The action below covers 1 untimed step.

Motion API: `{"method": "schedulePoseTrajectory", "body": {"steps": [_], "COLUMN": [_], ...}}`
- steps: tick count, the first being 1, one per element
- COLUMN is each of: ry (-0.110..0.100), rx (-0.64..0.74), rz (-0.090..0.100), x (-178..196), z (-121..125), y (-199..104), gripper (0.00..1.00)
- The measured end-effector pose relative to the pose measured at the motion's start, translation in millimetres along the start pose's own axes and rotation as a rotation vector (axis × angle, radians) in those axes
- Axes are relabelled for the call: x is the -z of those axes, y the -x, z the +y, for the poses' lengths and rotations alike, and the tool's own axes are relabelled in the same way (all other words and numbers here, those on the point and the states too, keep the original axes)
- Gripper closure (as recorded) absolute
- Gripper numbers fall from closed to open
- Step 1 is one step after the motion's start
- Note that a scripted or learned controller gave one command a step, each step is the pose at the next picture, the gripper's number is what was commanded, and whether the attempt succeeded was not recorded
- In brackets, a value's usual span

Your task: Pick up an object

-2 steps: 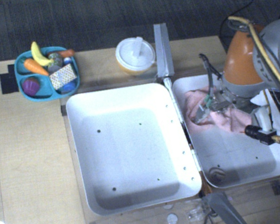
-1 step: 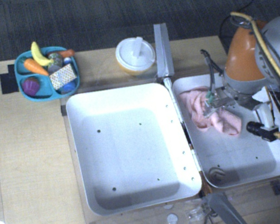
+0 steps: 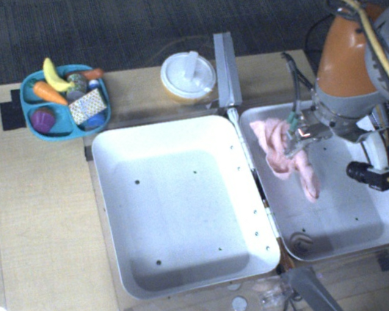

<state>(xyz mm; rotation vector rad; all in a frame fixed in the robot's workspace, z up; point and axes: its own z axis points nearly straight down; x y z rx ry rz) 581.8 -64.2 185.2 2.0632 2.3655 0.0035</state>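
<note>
A pink cloth lies crumpled in the left half of the right bin, with a strip trailing down toward the bin's middle. My gripper reaches in from the right and sits right over the cloth's upper right part, touching or nearly touching it. The gripper's tip is dark and partly merged with the cloth. A small dark round object rests near the right bin's front left corner.
The left bin stands beside the right one, a raised divider between them. Behind the bins sit a blue tray of toy food and a white lidded cup. A black fitting on the arm hangs over the right bin.
</note>
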Motion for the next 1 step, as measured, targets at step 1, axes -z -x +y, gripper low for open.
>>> {"method": "schedulePoseTrajectory", "body": {"steps": [1], "ry": [-0.001], "rx": [-0.178], "rz": [0.000], "x": [56.0], "z": [3.1], "y": [-53.3], "gripper": [1.00]}}
